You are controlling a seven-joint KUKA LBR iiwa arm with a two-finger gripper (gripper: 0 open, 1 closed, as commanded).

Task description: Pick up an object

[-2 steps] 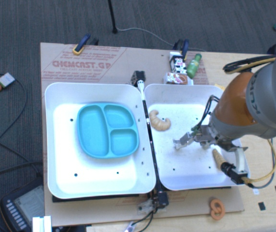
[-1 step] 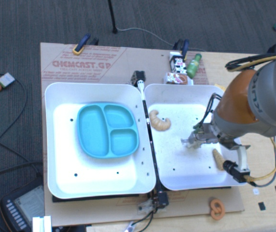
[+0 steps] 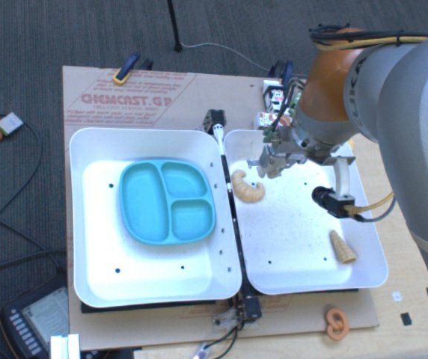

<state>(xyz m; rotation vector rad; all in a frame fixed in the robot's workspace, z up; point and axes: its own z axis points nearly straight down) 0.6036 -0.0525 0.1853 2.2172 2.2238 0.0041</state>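
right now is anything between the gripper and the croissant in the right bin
Nothing visible. The gripper hangs over the right bin, just up and to the right of the croissant, with bare white floor between them. The cone lies far off near the bin's lower right corner, and the blue tray sits in the left bin.

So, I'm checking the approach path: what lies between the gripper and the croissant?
Nothing in the camera view: only bare white bin floor separates the gripper from the croissant, just left and below it.
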